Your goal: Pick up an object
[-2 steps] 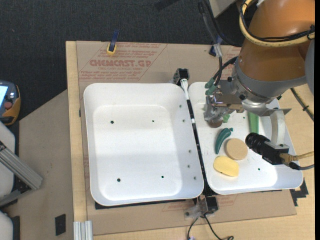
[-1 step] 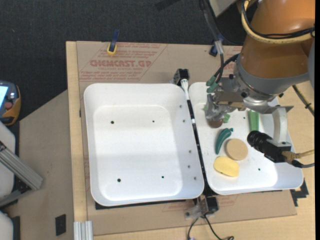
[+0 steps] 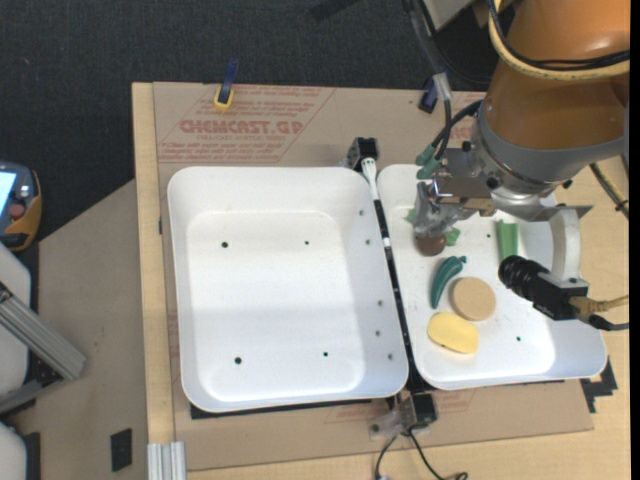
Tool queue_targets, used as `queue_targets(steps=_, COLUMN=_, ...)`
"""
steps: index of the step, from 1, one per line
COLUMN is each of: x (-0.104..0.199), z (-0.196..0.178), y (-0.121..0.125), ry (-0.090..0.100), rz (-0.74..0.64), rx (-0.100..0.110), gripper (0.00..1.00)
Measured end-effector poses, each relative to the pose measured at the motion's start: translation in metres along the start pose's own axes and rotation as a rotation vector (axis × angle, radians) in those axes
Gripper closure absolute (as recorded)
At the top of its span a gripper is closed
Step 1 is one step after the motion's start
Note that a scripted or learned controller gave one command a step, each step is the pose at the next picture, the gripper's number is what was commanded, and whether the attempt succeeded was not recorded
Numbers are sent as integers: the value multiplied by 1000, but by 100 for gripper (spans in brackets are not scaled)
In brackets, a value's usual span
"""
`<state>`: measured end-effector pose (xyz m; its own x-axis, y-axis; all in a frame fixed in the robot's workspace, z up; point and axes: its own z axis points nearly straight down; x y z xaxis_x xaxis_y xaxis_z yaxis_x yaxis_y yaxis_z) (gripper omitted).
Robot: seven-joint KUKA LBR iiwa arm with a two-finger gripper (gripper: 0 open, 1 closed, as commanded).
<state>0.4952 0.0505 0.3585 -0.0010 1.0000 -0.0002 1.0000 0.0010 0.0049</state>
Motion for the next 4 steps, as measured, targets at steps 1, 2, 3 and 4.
queue_targets(steps=1, x=34, z=6, y=-10, ry=1, rz=-3, rx=7, gripper=100)
queue_targets(steps=2, x=36, z=115, y=-10, ry=-2, rz=2, rx=17, gripper=100)
queue_targets(steps=3, x=-85, z=59, y=-16, ry=-4, rz=15, rx=-2, gripper=100)
queue_targets(steps=4, x=-28, z=-83, y=-14, ry=3, rz=-6, rx=-15, gripper=100)
